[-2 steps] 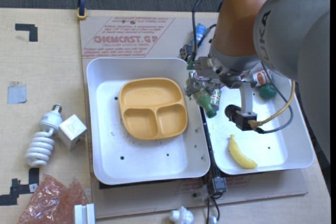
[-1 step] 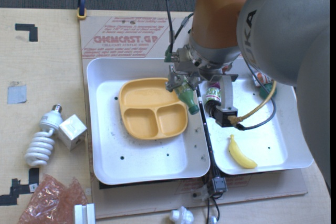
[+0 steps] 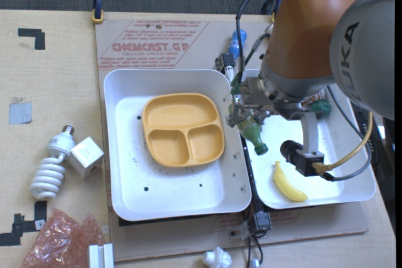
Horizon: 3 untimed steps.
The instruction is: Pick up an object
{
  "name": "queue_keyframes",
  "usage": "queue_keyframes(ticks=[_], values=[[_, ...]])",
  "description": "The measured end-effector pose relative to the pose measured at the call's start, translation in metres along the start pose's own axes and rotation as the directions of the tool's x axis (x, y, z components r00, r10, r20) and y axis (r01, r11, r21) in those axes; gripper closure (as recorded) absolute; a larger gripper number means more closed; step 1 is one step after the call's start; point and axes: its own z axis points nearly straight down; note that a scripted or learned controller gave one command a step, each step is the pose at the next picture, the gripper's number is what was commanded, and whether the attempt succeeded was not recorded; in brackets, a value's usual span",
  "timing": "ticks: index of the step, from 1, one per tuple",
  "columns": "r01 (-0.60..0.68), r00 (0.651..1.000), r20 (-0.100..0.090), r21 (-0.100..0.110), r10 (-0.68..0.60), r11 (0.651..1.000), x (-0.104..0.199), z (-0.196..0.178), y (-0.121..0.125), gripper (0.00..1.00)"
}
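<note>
1. Clutter lies nearest the camera on the bench: a crumpled reddish wrapper at the front left, and behind it a spiral light bulb beside a small white cube.
2. Next comes the left bin, with an orange divided plate lying flat in its middle, and three compartments facing up.
3. The right bin holds a yellow banana near its front edge, free and well apart from the arm.
4. Just behind the banana is a small black part with a yellow cable, which I judge belongs to the arm.
5. A green bottle is at the left wall of the right bin, tilted, its dark cap pointing down toward the front.
6. The tool sits right above this bottle, at the border between both bins. Its fingers are hidden among metal parts and the bottle, so I cannot tell if it is wide or narrow, or if it really grips the bottle.
7. My judgement: the step is the grasp or early lift of the bottle. The next move calls for a straight rise, clear of the bin wall, to prove the hold.
8. Farthest is the grey arm with its orange band.
</note>
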Motion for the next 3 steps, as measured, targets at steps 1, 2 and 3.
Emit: queue_keyframes(ticks=[1, 2, 3], values=[[0.001, 1.000, 0.002, 0.000, -0.001, 1.000, 0.000, -0.009, 0.001, 1.00], [0.001, 1.000, 0.000, -0.003, -0.001, 1.000, -0.086, -0.011, -0.003, 1.00], [0.000, 1.000, -0.001, -0.001, 0.000, 1.000, -0.018, 0.034, 0.042, 1.00]])
